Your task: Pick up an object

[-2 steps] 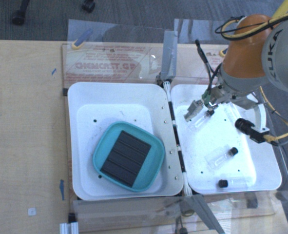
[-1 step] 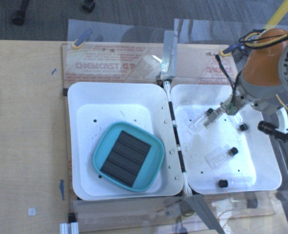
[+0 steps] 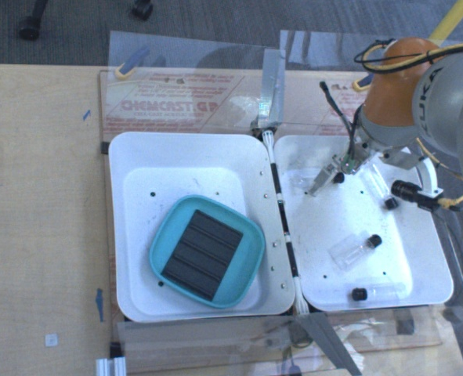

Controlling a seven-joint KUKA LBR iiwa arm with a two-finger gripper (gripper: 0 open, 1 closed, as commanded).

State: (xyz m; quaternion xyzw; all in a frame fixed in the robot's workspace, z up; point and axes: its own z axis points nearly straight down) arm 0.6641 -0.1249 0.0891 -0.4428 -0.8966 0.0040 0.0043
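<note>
Since my gripper (image 3: 329,177) hangs at the right bin's (image 3: 427,292) ten o'clock, grip state unclear, I'd center over the vial (image 3: 355,249) before descending.

Two white bins (image 3: 129,163), one teal tray (image 3: 251,237) with one dark ridged block (image 3: 204,254) at nine o'clock, three clear black-capped vials (image 3: 355,248) at three o'clock

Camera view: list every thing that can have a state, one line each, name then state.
teal tray: lying flat in the left bin, holding a dark ribbed block.
clear vial near the front: lying on its side in the right bin, black cap on.
clear vial by the arm: lying on its side, black cap on.
gripper: low over the right bin, no thing seen between its fingers.
</note>
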